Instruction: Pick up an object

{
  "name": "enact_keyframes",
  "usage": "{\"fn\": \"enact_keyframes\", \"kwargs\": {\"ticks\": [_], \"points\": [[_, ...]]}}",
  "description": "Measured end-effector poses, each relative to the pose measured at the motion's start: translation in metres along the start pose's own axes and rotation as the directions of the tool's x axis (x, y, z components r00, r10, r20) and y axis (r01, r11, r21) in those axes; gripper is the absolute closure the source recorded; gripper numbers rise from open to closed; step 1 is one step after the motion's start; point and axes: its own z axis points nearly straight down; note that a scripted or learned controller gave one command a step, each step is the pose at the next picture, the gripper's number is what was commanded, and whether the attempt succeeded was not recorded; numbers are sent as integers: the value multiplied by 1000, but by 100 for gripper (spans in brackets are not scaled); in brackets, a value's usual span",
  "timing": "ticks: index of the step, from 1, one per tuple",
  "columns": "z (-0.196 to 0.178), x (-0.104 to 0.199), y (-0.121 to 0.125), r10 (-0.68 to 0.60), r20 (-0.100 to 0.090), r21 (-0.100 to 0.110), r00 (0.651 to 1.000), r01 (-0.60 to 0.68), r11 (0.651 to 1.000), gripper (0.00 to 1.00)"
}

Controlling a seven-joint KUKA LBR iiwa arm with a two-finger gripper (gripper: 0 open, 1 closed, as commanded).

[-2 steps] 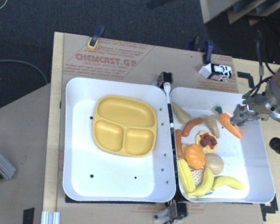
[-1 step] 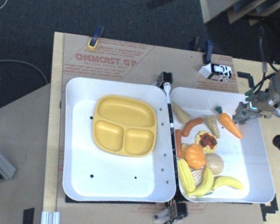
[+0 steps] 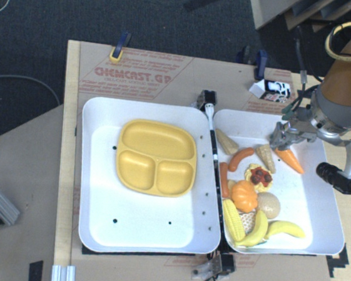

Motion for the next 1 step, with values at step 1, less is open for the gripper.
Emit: {"fn": "enact_keyframes", "kwargs": {"ticks": [1], "points": [[-7, 57, 12, -2, 0, -4, 1000, 2, 1000, 100]]}}
